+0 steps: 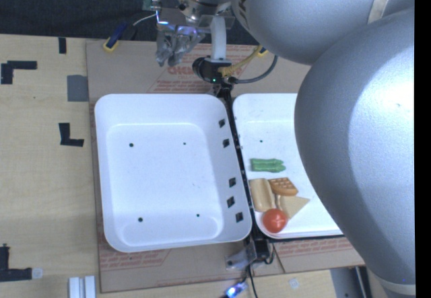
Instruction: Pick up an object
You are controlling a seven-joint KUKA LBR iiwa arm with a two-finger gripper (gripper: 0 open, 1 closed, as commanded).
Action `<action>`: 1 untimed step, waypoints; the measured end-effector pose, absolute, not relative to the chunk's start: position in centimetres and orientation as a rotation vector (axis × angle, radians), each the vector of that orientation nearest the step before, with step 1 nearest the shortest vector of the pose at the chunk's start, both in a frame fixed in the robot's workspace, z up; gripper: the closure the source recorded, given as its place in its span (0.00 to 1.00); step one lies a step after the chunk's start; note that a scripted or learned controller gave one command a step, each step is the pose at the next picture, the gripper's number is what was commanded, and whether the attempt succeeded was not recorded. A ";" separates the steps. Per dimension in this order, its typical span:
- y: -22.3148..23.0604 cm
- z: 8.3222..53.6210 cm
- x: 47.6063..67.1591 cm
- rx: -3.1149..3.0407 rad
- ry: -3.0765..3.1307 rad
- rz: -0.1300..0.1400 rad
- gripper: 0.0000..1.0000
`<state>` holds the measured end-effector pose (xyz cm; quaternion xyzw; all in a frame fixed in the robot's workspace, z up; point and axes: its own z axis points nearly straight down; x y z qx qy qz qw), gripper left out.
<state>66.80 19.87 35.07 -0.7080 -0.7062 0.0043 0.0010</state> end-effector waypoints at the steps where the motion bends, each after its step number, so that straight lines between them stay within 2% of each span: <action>1: 23.5 35.9 66.8 -2.217 -2.226 0.001 1.00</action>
